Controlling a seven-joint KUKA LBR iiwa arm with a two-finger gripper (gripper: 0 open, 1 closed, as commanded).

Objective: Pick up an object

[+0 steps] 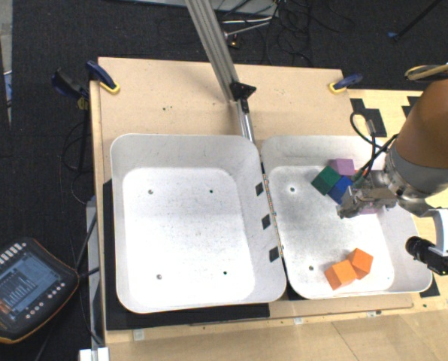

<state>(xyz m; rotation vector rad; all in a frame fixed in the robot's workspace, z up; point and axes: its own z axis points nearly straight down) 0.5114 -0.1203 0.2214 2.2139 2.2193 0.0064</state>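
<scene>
Camera view: metal claw (357, 201), grip state unclear, beside matte green cube (327, 178) in smooth white bin (314, 288).

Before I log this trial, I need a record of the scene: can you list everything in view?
White bins: two, side by side on the bench.
Orange blocks: two, touching, right bin, near front edge.
Green block: one, right bin, beside the gripper.
Blue block: one, against the green one.
Purple block: one, light purple, behind the green and blue.
Teach pendant: one, grey and orange, on the floor, lower left.
Gripper: one, grey, over the block cluster.
</scene>
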